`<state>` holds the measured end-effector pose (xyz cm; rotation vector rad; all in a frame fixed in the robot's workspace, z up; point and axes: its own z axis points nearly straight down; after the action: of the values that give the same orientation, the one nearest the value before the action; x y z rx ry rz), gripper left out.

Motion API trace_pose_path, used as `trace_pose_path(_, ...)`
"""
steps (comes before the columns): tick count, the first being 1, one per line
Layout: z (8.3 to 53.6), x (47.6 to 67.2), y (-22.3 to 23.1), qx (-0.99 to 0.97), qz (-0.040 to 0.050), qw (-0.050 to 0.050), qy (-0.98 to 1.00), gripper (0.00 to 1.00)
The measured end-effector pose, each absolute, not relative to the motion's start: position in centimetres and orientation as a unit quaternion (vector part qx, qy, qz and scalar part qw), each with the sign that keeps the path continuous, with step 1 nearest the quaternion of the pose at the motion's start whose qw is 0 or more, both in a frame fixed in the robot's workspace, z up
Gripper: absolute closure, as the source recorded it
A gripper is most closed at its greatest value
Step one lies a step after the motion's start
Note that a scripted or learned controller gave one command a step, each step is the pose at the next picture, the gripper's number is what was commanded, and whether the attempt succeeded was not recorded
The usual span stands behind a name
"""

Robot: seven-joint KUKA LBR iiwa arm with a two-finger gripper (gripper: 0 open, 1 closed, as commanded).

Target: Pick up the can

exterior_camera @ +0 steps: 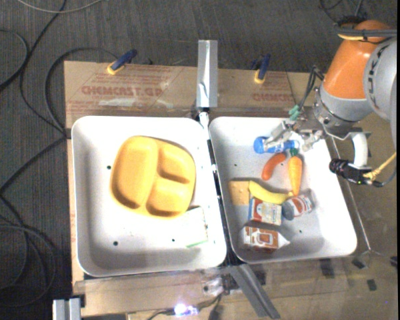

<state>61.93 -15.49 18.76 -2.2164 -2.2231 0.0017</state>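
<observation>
The can [297, 205] is seen lying on its side in the right bin [340, 235], toward the lower right of the cluster of items, untouched. It is pressed against the lower tip of a carrot [295, 173], with a banana [270, 195] just to its left and a small carton [264, 213] beside that. A second carton [260, 237] is set a little nearer the bin's front wall. A second carrot [273, 166] is angled beside the first.

Well apart from the can, at the far end of the same bin, the tool [290, 139] is positioned low over a blue bottle [267, 145]; how widely it is spread cannot be told, as its tips are lost in clutter. The grey arm [380, 79], with its orange band [352, 72], is extended in from the right.

In the left bin [93, 245] a yellow divided tray [154, 176] is placed near the middle, and a pale card [197, 227] is lying near the front right corner. Both bins are carried by a cardboard-covered worktop [133, 89], to which two clamps [122, 61] are fixed along the back edge.
</observation>
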Motion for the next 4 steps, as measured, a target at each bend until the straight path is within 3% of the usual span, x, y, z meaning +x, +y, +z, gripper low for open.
trace_pose_path(1,13.2,54.8,-16.2,-0.625,0.0006,0.001,-0.78,0.0)
trace_pose_path(2,9.4,53.3,-21.0,-0.681,-0.0049,-0.003,-0.732,0.0)
trace_pose_path(3,9.4,49.7,-20.5,-0.782,-0.0132,-0.005,-0.624,0.0)
trace_pose_path(4,10.2,49.5,-21.0,-0.784,-0.0095,-0.008,-0.621,1.0)
